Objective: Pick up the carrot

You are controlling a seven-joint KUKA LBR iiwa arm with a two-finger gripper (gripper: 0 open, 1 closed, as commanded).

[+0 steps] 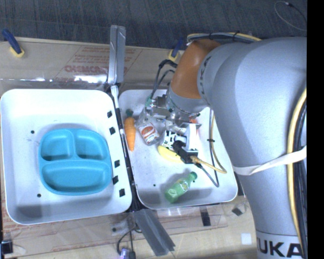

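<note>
The orange carrot [130, 133] with a green top lies lengthwise in the right bin [151, 196], close against its left wall. My gripper [157, 124] hangs over the middle of that bin, a little to the right of the carrot and apart from it. Just below the gripper, between it and the carrot, sits a small red and white object [147, 135]. The wrist and its cables hide the gripper's tip.
A yellow banana [169, 154] lies right of the red and white object, and a green bottle [180, 186] rests near the right bin's front wall. In the left bin [16, 123] sits a blue divided tray [74, 162]. The arm covers the right bin's right side.
</note>
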